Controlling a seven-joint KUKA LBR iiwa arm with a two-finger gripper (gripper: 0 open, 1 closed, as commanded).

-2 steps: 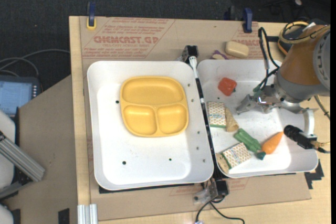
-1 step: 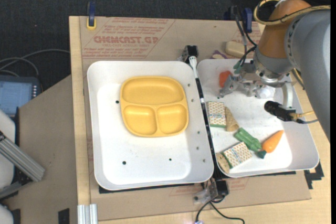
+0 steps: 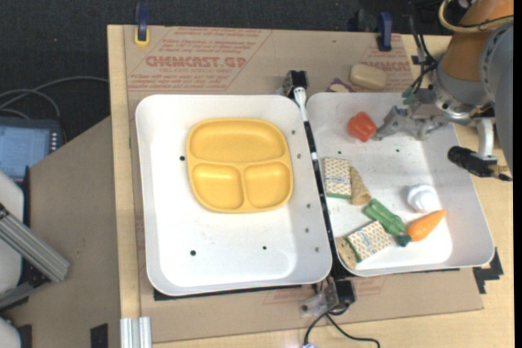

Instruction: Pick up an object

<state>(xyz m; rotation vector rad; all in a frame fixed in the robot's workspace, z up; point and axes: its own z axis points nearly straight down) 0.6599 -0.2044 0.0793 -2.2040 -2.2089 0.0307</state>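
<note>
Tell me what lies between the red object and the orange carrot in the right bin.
Mostly bare white bin floor in the camera view. Between the red object and the carrot, the only thing near that line is the small white cap, just above the carrot.

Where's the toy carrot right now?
The toy carrot lies in the right bin, toward its front right part, just below the small white bottle and beside the green piece.

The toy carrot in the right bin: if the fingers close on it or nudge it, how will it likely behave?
The toy carrot looks like smooth moulded plastic, so it is probably light, stiff and somewhat slippery. Its tapered, rounded body suggests it may roll or pivot when pushed. It lies close to the white cap and green piece, so a nudge could shift those too.
</note>
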